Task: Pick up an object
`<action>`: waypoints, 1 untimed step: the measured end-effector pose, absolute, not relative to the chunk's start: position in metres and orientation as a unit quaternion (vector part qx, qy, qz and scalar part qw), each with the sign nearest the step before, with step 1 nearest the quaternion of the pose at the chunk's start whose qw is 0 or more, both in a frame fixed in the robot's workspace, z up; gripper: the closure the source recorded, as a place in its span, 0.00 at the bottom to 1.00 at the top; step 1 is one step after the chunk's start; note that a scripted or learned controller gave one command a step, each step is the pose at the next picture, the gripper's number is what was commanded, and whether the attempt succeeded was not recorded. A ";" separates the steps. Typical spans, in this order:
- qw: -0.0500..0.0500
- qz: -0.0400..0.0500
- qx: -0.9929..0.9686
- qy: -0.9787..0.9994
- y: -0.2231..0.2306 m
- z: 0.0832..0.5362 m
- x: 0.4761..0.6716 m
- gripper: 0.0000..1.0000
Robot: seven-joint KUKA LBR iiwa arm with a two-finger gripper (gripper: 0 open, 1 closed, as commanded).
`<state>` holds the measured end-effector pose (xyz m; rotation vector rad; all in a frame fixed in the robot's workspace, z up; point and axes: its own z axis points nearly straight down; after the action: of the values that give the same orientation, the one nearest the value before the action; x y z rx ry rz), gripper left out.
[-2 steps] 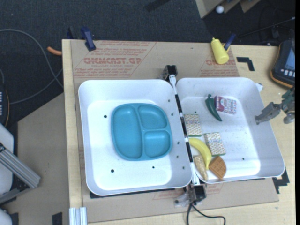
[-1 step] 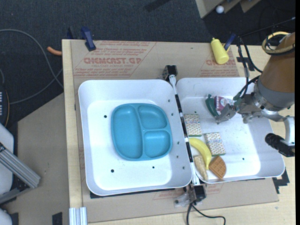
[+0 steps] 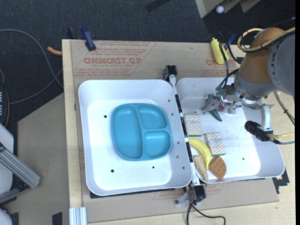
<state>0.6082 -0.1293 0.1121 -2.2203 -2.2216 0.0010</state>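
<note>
The gripper (image 3: 220,106) hangs over the right bin (image 3: 262,165), but I cannot tell its state. The banana (image 3: 200,147) lies well apart, against the divider, among small pieces. A descent here risks closing on nothing.

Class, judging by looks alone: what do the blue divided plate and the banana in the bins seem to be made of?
Blue divided plate: probably moulded plastic, with a uniform colour, smooth soft sheen and rounded compartment ridges. Banana: possibly a plastic or foam toy, evenly yellow and smooth, though a real fruit cannot be ruled out.
</note>
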 end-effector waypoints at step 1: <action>-0.004 -0.002 -0.707 -0.708 -0.151 0.090 0.651 0.00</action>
<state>0.6512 -0.1510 0.0896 -2.2248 -2.2280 -0.0054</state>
